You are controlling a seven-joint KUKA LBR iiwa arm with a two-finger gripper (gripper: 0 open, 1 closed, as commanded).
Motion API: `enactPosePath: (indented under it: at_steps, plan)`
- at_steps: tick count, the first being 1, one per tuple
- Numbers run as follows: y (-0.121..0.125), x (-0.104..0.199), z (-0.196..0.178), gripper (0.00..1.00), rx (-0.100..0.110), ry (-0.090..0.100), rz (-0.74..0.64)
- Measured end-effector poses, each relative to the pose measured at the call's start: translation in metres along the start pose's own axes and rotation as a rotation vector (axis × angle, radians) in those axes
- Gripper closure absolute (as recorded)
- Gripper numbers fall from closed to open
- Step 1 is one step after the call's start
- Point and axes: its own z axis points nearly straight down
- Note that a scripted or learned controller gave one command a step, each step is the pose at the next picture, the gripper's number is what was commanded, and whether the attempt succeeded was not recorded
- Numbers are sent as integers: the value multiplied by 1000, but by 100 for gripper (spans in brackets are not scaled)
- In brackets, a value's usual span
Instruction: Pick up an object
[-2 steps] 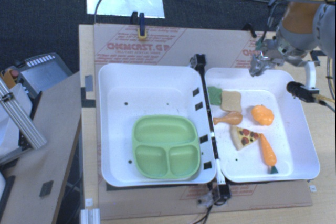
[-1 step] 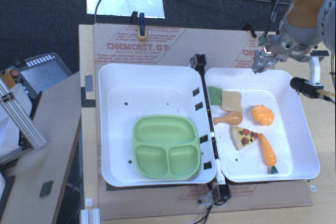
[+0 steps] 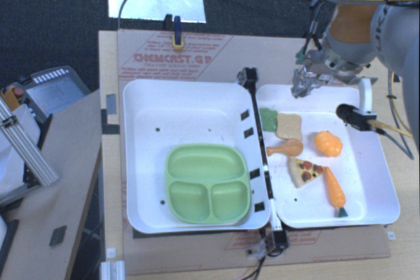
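camera view recorded two white bins abutting. the left bin [image 3: 141,101], well to the gripper's left, held only a green divided plate [image 3: 207,183], apparently kept apart as a receiving side. the right bin [image 3: 384,190] held the pickable items loose and unstacked, likely for single grasps: carrot [image 3: 335,190], pizza slice [image 3: 305,171], toast [image 3: 288,125], orange fruit [image 3: 328,143], drumstick [image 3: 285,149], green leaf [image 3: 268,119], all below the gripper [image 3: 306,83]. the arm hung over that bin's far edge, wrist pointing down; jaw state could not be told, nothing seen held.
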Motion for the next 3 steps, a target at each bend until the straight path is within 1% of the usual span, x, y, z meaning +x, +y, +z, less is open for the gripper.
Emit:
enactPosePath:
  at_steps: [2,3]
  plan:
    - [-35,100,-13,100,1,1,0]
    - [-35,152,-19,100,-1,1,-1]
